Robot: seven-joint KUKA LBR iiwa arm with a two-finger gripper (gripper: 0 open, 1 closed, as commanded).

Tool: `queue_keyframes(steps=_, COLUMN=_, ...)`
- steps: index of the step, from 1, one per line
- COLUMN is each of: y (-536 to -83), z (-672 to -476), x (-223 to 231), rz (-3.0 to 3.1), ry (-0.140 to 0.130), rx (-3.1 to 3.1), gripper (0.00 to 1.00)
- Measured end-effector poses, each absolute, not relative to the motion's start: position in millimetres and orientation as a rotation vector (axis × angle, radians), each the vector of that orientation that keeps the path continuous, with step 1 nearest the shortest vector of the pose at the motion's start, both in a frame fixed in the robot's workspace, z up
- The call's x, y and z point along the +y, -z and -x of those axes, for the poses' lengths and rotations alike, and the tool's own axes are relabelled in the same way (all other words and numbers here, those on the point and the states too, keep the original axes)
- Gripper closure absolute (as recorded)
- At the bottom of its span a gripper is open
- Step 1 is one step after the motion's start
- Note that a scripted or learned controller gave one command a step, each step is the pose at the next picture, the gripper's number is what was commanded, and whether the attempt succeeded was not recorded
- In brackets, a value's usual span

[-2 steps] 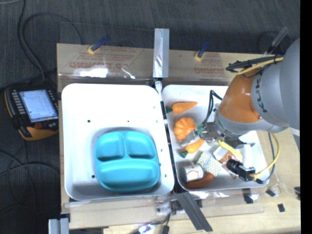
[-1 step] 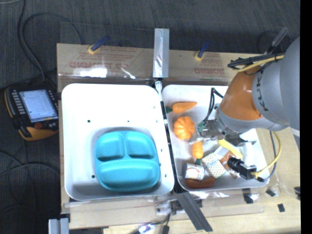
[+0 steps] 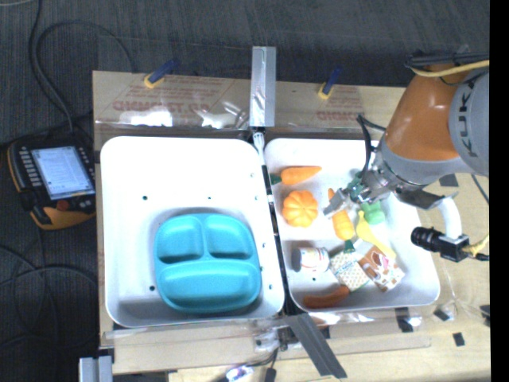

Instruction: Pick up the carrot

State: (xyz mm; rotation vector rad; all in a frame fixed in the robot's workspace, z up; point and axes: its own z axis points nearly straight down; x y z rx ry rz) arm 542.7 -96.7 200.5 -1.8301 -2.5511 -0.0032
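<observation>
Nearest the camera, along the bottom edge, grey metal framing (image 3: 318, 355) crosses the front of the surface (image 3: 382, 356).

Tool (image 3: 352, 193): positioned low inside the right bin (image 3: 421, 289), over the cluster of toy food at its centre. Whether its tips are apart or together cannot be told; they are small and merge with the items beneath. The grey arm with its orange band (image 3: 421, 114) enters from the right.

Immediately at the tool: a small orange piece (image 3: 343, 224) and a yellow-green item (image 3: 371, 223), both touching or just beside the tips; nothing is visibly lifted.

Carrot (image 3: 296, 174): lying flat in the far left part of the right bin, near the dividing wall, tip pointing right, green end to the left. It is apart from the tool and untouched.

Orange pumpkin (image 3: 300, 207): just in front of the carrot. Further forward: a white rounded item (image 3: 314, 258), a patterned carton (image 3: 348, 270), a second carton (image 3: 382, 267), and a reddish-brown item (image 3: 326, 297) against the front wall.

Left bin (image 3: 127, 173): holds a blue divided tray (image 3: 208, 261) toward its front.

Left of the bins, off the surface: a handheld control pendant (image 3: 54, 177) with lit screen.
</observation>
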Motion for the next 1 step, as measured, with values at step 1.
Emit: queue_keyframes(steps=1, y=-378.5, z=-520.9, x=-30.9, rz=1.658, ry=0.0, rx=-2.671, gripper=1.0)
